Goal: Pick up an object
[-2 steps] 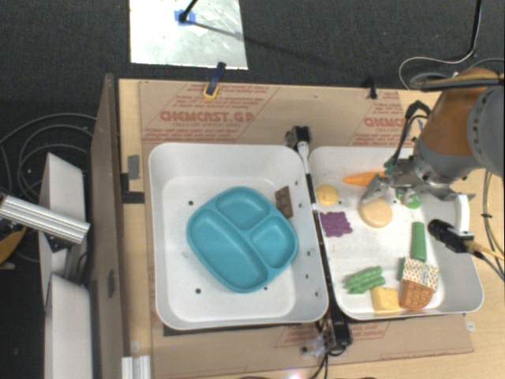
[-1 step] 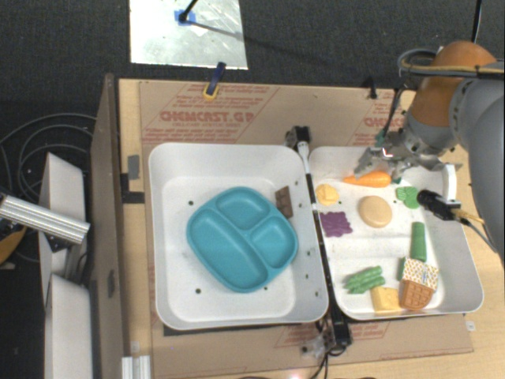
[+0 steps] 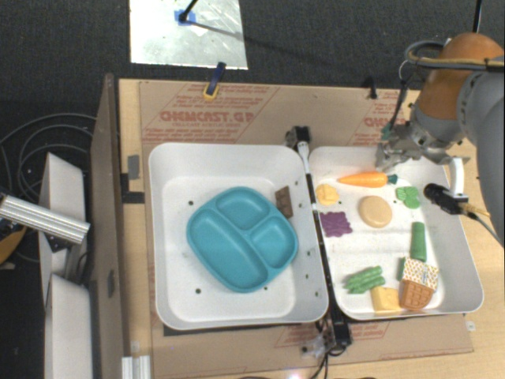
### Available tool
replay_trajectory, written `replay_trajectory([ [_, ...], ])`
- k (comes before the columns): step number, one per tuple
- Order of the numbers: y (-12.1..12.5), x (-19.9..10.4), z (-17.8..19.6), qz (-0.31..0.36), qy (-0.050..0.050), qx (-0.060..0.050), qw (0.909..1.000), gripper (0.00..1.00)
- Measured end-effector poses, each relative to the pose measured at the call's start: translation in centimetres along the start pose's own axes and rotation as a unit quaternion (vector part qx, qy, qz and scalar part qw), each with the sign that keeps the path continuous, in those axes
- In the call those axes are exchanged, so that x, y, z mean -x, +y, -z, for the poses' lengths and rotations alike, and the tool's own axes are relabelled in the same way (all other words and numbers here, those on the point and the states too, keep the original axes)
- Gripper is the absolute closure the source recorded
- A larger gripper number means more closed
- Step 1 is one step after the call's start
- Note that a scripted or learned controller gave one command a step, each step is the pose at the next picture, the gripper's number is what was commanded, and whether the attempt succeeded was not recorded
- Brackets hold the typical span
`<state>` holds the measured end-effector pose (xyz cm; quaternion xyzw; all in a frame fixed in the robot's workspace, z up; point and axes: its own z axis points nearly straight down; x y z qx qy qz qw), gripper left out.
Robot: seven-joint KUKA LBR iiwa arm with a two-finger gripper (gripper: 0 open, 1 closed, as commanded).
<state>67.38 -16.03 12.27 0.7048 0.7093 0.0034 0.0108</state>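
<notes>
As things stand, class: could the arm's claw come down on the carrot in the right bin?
Probably yes. The claw hangs just above the carrot's green end, at the right bin's far edge, and nothing lies on top of the carrot.

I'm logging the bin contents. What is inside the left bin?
The left bin holds a blue divided tray and a small brown piece by the tray's upper right edge. Anything under the tray is covered and cannot be seen.

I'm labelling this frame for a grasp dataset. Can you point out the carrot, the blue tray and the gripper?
carrot (image 3: 364, 180): camera view, middle of its orange body.
blue tray (image 3: 237, 243): camera view, ridge between its compartments.
gripper (image 3: 387, 161): camera view, at its fingertips, above the carrot's leafy end.
</notes>
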Motion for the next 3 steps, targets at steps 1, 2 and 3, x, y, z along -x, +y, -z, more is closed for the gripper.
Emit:
replay_trajectory([
  [1, -0.1, 0.0, -0.1, 0.000, 0.000, -0.001, 1.0000, 0.00],
  [2, -1.5, -1.9, -2.9, -0.001, -0.001, -0.002, 1.0000, 0.00],
  [3, -1.6, -1.6, -1.7, 0.000, -0.001, -0.006, 1.0000, 1.00],
])
